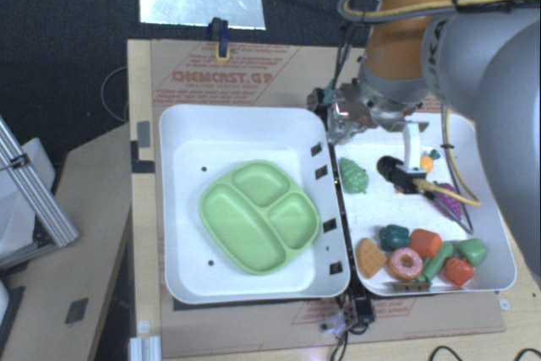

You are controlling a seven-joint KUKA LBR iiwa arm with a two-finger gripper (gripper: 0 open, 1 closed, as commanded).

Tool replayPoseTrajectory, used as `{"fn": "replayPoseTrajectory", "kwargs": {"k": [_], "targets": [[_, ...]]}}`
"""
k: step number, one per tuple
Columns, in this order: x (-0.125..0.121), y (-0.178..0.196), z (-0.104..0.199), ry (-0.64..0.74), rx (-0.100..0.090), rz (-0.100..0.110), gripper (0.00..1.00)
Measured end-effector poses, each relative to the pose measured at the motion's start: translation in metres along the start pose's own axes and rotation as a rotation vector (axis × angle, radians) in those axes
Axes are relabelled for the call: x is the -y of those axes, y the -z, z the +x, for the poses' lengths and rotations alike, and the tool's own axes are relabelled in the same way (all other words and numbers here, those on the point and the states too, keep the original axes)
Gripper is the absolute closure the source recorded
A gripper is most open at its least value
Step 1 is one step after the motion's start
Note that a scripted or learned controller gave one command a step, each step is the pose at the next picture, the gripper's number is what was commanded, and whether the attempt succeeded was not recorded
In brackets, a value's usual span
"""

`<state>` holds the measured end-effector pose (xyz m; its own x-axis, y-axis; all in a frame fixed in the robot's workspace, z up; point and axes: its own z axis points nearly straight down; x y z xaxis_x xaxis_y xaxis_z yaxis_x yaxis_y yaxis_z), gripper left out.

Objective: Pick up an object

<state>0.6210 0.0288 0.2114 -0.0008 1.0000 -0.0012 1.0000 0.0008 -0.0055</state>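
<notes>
resting on a brown bench point(254, 72), two white bins point(182, 182).

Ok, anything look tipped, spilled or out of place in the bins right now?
Nothing stands out. The green divided plate lies flat in the left bin. The toy foods sit loose in the right bin, most crowded along its near edge, with a green piece apart by the divider.

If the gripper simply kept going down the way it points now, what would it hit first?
Probably the floor of the right bin near its upper left corner, just above the green toy. The gripper hangs over that corner, close to the bins' shared wall; depth is hard to judge from this slanted view.
</notes>
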Motion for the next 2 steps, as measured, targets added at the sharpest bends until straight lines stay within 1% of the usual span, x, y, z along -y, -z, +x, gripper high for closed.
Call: {"fn": "replayPoseTrajectory", "kwargs": {"k": [1, 2], "targets": [[0.0003, 0.0203, 0.0028, 0.004, -0.001, -0.004, 1.00], [0.0004, 0.0114, -0.0049, 0.001, 0.000, -0.001, 1.00]]}}
